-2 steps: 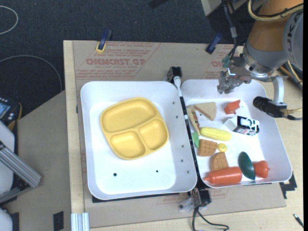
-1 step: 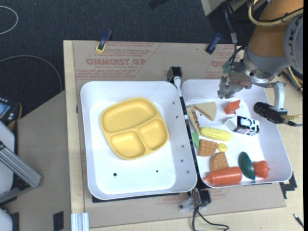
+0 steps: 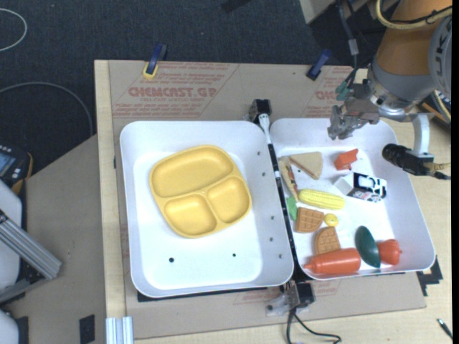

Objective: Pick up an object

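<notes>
Claw (image 3: 341,130) above right bin (image 3: 416,213); toy corn (image 3: 320,199) inside.

The brown board (image 3: 215,84) under the bins bears red print reading "CHEMCAST G P" along its far edge, left of centre. A second patch of red print sits further right on the board, too partly hidden to read.
</notes>
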Action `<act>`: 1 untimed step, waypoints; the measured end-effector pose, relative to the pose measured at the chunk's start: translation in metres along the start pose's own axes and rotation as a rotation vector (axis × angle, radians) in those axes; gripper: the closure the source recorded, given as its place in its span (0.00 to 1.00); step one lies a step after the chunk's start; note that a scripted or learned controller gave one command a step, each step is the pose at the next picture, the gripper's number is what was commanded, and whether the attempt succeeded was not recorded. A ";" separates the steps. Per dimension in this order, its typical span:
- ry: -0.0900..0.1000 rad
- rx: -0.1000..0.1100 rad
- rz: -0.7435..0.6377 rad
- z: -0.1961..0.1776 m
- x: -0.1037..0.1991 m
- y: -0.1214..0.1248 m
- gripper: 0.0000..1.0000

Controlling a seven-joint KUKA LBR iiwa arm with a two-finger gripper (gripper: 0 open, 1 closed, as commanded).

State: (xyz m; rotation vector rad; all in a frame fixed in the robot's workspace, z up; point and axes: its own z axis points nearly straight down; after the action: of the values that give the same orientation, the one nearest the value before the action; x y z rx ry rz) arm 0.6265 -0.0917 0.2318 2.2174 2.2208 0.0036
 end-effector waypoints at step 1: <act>0.000 0.001 0.000 -0.002 0.004 0.001 1.00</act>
State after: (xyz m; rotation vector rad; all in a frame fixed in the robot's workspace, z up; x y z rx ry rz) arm 0.6278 -0.0873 0.2336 2.2181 2.2215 0.0032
